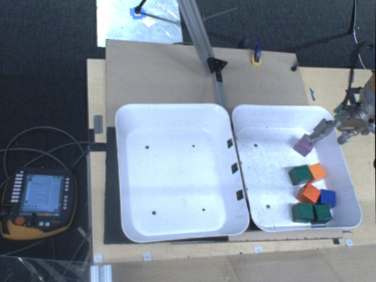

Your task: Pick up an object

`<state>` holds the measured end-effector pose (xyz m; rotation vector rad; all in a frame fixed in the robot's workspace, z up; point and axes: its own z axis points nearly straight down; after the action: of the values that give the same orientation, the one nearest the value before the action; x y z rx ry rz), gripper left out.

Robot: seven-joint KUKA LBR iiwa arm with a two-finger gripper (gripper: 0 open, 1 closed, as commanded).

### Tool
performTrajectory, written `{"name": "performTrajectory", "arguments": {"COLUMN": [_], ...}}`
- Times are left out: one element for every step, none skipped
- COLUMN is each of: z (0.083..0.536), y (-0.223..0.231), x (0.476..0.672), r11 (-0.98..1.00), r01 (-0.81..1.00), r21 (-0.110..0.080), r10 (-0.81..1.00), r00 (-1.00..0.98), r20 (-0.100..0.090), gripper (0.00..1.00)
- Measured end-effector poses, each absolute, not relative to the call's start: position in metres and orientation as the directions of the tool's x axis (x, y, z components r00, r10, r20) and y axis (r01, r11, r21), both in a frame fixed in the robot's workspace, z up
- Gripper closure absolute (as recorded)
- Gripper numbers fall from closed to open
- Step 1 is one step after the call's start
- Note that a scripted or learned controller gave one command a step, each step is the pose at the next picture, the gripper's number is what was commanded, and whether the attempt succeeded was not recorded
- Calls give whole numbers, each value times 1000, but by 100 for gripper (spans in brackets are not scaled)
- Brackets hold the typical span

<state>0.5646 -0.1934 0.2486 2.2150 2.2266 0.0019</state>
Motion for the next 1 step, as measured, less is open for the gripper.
{"name": "performTrajectory", "arguments": {"z": [249], "y": [-193], "x": [565], "r11": [5], "r01": [1000], "r21": [2], "r10": [1000], "r00": [-5], "r20": [0], "gripper": [0]}}
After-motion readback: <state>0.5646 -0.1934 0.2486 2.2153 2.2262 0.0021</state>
